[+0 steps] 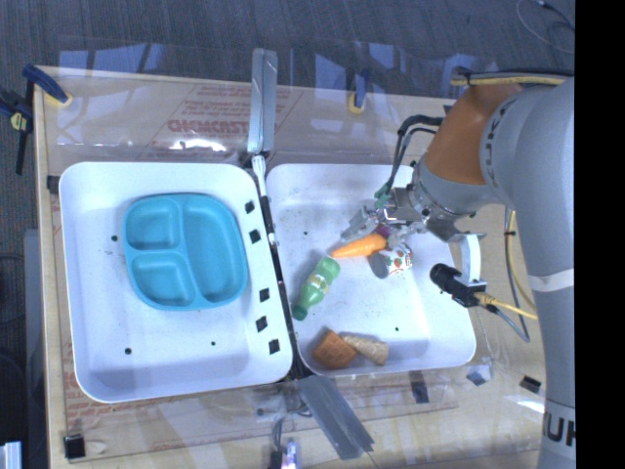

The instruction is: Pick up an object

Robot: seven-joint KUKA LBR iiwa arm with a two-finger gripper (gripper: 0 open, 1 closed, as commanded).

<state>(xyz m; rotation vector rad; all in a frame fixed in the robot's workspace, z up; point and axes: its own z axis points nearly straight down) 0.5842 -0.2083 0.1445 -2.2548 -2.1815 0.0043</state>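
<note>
In the right bin (430, 330) lie an orange carrot (357, 247), a green bottle (314, 285), a small white and red can-like item (395, 260) and a brown and tan bread-like piece (348, 348). My gripper (381, 217) hangs low over the bin's middle, right above the carrot's upper end and next to the can-like item. Its fingers are small and blurred against the objects under them. Nothing shows as lifted off the bin floor.
The left bin (88, 350) holds a blue divided tray (184, 250). A metal divider with black clips (266, 262) runs between the bins. The arm's grey body and orange band (469, 145) cover the right bin's far right corner. Cables (498, 306) trail at the right.
</note>
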